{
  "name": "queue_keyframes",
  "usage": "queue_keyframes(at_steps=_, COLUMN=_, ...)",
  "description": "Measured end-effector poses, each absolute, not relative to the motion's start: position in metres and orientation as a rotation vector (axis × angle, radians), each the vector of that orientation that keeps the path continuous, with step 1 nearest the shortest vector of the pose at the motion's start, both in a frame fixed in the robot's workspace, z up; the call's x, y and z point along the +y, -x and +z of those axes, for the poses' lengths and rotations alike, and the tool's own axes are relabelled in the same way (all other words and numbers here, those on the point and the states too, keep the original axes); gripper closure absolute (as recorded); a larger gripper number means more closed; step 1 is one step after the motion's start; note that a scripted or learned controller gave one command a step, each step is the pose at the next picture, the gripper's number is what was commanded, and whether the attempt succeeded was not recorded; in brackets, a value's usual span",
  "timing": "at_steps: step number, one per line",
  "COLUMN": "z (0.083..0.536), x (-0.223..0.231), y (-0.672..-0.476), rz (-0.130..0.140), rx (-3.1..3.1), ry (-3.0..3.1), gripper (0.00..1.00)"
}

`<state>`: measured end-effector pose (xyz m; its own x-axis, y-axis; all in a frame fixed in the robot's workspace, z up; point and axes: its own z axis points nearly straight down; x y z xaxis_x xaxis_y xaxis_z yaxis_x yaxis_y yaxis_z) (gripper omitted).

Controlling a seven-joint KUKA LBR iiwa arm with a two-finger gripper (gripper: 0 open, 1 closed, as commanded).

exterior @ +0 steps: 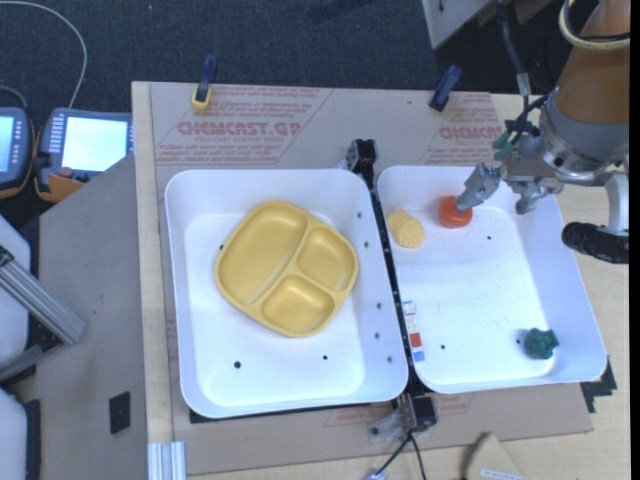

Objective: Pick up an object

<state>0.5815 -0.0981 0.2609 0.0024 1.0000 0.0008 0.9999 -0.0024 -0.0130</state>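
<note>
Two white bins sit side by side on the bench, and the action is in the right bin point(560, 298). The gripper point(497, 190) hangs at its upper end, jaws spread wide, holding nothing. One finger point(474, 192) tips down right over the orange-red object point(455, 214); the other sits off to the frame's right. So the target lies just left of centre, and my read is a small leftward shift before closing.
</note>
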Motion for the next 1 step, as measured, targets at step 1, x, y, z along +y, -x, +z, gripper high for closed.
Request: queue_keyframes(at_steps=1, z=0.2682, x=-0.098, y=-0.5837, rz=0.0, rx=-2.222, ry=2.222, gripper=0.0)
